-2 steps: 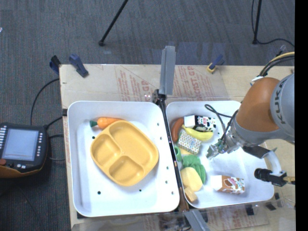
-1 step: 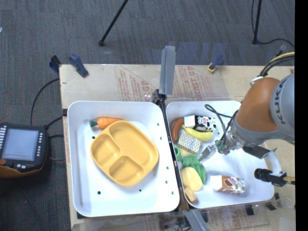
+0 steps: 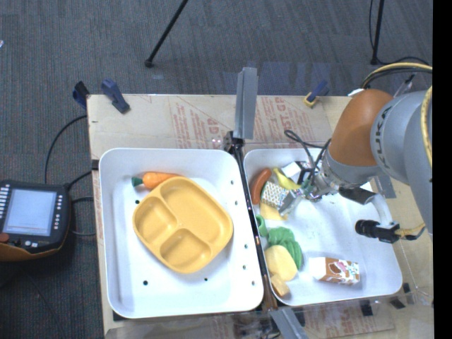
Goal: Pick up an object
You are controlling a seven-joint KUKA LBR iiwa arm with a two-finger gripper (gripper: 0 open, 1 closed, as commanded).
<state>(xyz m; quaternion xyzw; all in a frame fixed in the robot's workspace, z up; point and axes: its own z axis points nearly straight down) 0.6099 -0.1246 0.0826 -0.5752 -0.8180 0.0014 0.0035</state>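
Observation:
My gripper (image 3: 301, 186) hangs low over the upper left part of the right bin (image 3: 367, 249), under the orange wrist band. Right at its tip lie a silvery mesh-patterned object (image 3: 276, 200) and a yellow banana-like toy (image 3: 284, 178). A red sausage (image 3: 260, 183) lies just left of them against the bin wall. Farther down the bin sit a green leafy toy (image 3: 283, 236), a pale yellow piece (image 3: 280, 262) and a small brown and white carton (image 3: 337, 270). Nothing is seen lifted off the bin floor.
The left bin (image 3: 116, 274) holds a yellow divided plate (image 3: 182, 223) and a carrot (image 3: 158, 179) above it. A grey post (image 3: 246, 111) stands at the wall between the bins. A black fitting with a cable (image 3: 374, 228) juts over the right bin's right side.

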